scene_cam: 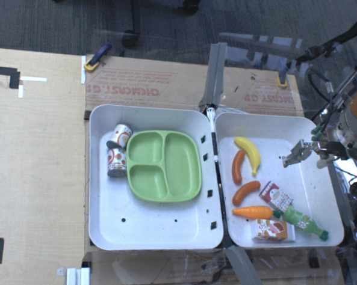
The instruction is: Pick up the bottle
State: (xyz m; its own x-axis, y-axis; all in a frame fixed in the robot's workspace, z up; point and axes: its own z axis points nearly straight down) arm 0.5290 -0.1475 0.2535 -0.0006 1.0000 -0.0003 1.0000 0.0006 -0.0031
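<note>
1. The bench (pixel 32 160) is pale wood, with a brown cardboard sheet (pixel 140 82) at its far side; the print on the sheet reads mirrored and cannot be made out with certainty.
2. The left bin (pixel 155 231) holds a green divided plate (pixel 165 166) with three sections, and two small cans (pixel 118 150) lying just beside the plate's left edge.
3. The right bin (pixel 326 196) holds food items and the bottle.
4. The arm (pixel 352 119) enters from the right, and its gripper (pixel 298 153) hangs over the bin's upper right part, well apart from the bottle; whether its tips are apart or together cannot be told.
5. The bottle (pixel 303 220), green, lies on its side near the bin's front right corner, cap pointing right; its label is unreadable.
6. A banana (pixel 249 152), two sausages (pixel 238 166) and a carrot (pixel 251 212) lie to its left, with two small packets (pixel 274 195) close by.
</note>
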